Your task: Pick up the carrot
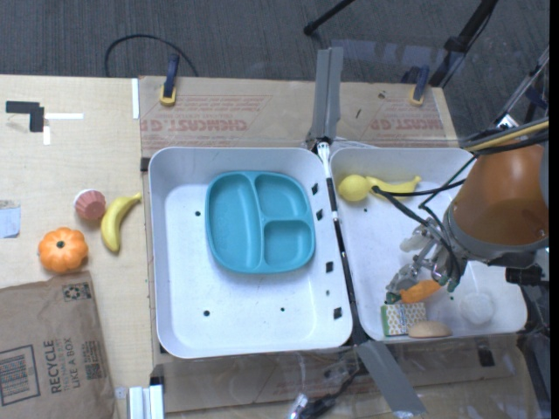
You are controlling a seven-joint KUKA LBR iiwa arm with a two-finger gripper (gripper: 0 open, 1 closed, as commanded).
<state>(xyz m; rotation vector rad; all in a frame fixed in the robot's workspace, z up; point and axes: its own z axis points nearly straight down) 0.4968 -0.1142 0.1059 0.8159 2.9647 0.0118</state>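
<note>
Right bin (367,234), near half: the carrot (420,291) is a short, stubby orange piece lying roughly level, its left end close to a small green-topped packet (395,319). The hand (425,279) is down on it, metal fingers on either side of the orange body, closed against it as far as the slanted view allows. A pale bread-like item (428,329) lies just near of the carrot. A yellow squash-shaped toy (371,187) sits at the far left corner of the same bin. Left bin (175,269) carries a teal divided plate (260,222). On the table (70,147) to the left: banana (116,222), small orange pumpkin (63,250).
</note>
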